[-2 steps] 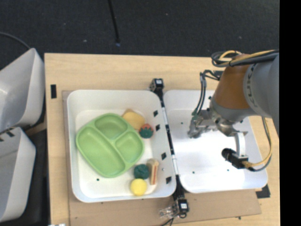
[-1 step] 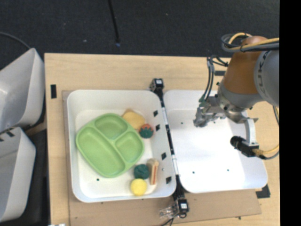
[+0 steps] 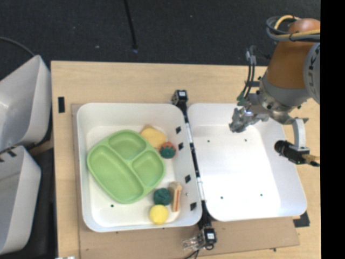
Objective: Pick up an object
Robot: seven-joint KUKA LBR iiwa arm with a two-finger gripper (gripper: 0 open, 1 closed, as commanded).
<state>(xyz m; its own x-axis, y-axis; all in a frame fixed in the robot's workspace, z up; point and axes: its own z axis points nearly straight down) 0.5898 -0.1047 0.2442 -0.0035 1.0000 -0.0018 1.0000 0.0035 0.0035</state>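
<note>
The gripper [image 3: 239, 120] hangs over the right bin [image 3: 269, 198], far side; whether it is open or closed cannot be told, and nothing is seen in it. Every candidate lies in the left bin [image 3: 82, 144]: the green tray [image 3: 125, 165], yellow ball [image 3: 159, 214] and small toys. Crossing over to an isolated piece like the ball seems wisest. The arm's upper part is cut off

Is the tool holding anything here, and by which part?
Nothing is held. The tool hangs over the right bin; the objects lie in the left bin.
</note>
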